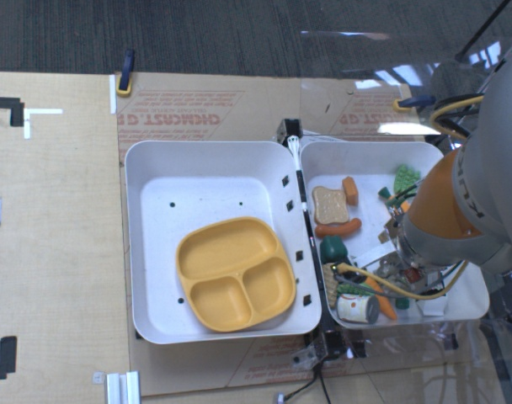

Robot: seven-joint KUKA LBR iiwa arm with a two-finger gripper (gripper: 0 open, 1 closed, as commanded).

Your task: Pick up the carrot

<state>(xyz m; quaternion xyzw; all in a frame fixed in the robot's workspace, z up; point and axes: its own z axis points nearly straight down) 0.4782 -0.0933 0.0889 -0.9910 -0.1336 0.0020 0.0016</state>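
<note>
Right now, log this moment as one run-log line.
task: pick up carrot | gripper: low in right bin, over carrot | grasp: unconfirmed

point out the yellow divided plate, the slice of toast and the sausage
yellow three-compartment plastic plate (212,255), camera view, floor of its large upper compartment
tan toy slice of toast (329,204), camera view, middle of its face
reddish-orange toy sausage (338,227), camera view, middle of its length

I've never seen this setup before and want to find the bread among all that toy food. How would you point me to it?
Start at the right-hand white bin, the one the grey and orange arm reaches into. Look to its upper left part, close to the wall it shares with the other bin: the slice of bread lies flat there. It is tan and squarish, unlike the long reddish sausage just below it and the small orange piece beside it.
</note>
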